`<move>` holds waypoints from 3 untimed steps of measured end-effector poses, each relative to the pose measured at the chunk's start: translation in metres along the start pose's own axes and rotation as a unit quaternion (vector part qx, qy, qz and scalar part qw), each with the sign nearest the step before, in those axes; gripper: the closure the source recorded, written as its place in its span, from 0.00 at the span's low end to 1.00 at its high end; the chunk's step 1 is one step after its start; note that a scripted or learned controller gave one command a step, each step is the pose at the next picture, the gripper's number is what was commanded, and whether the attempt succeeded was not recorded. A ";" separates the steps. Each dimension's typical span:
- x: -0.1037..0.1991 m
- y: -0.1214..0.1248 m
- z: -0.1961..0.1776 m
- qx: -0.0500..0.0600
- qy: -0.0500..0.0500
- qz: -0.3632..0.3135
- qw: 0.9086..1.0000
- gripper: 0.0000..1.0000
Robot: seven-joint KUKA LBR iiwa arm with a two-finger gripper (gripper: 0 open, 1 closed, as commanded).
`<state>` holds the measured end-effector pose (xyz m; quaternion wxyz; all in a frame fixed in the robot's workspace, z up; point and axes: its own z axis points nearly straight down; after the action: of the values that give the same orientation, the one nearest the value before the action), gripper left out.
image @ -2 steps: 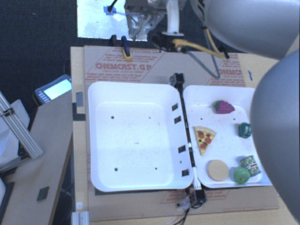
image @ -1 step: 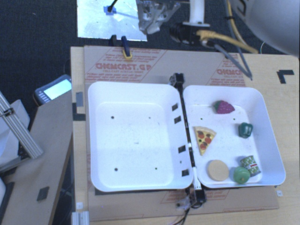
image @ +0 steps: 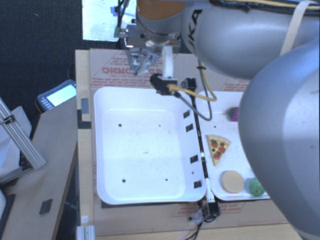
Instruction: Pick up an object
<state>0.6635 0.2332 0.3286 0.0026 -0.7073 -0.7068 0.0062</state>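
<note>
A: The arm comes in from the right, and the end effector [image: 142, 64] hangs over the far rim of the left bin [image: 107, 134], above the cardboard sheet [image: 112, 69] under the bins. Nothing sits between its fingers, and whether they're apart or together I cannot tell; it's too blurred up there.

B: And the goods are all in the right bin [image: 227, 149]. The pizza slice toy [image: 218, 148] lies flat near the divider, with the tan disc [image: 232, 181] just nearer to the camera and a green toy [image: 256, 186] beside that. A purple piece [image: 233, 114] sits at the far side, half behind the arm.

A: So the slice looks the likeliest pick, I'd say. How should it be taken?

B: Move across to the right bin first, well clear of the dangling cable [image: 192, 96]. The slice's long axis runs far-to-near, crust edge away from the camera, tip pointing toward the near rim. I'd set the fingers across that axis, around the middle, and come straight down.

A: Flat thing, though; it could slip.
</note>
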 end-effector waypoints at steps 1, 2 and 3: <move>0.002 -0.088 -0.046 -0.006 0.004 -0.004 1.000 1.00; -0.001 -0.054 -0.216 -0.016 0.006 -0.003 1.000 1.00; 0.000 -0.055 -0.206 -0.007 0.003 -0.003 1.000 0.00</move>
<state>0.6110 0.2343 0.5355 -0.0003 -0.7053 -0.7089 -0.0012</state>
